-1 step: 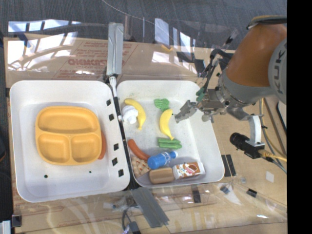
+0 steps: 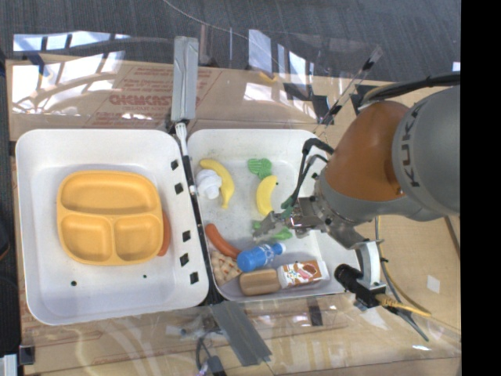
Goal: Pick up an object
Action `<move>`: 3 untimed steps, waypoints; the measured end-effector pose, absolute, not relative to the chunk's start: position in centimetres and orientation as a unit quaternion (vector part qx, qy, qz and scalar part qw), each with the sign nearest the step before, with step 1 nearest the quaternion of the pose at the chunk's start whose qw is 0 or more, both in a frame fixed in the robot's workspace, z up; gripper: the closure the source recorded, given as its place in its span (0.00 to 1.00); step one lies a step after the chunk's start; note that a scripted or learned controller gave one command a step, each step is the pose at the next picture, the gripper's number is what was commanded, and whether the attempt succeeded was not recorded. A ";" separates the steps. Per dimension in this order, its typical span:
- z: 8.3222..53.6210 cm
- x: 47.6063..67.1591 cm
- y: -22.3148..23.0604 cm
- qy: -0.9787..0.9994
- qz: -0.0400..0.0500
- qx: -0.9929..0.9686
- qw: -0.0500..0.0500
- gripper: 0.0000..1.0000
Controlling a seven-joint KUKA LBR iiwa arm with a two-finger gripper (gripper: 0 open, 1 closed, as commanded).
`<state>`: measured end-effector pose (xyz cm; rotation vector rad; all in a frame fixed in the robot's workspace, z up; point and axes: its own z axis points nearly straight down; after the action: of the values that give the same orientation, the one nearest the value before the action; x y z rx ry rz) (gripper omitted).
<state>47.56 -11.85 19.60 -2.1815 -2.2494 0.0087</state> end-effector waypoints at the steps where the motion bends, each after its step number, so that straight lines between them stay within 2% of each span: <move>1: 9.6 52.6 -12.8 -0.728 -0.003 -0.685 -0.003 0.00; 2: 9.8 53.1 -14.3 -0.790 -0.003 -0.613 -0.005 0.00; 3: 9.3 56.2 -21.1 -0.857 0.000 -0.515 -0.001 0.00</move>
<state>56.22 -21.08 9.26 -1.6185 -2.6952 0.0003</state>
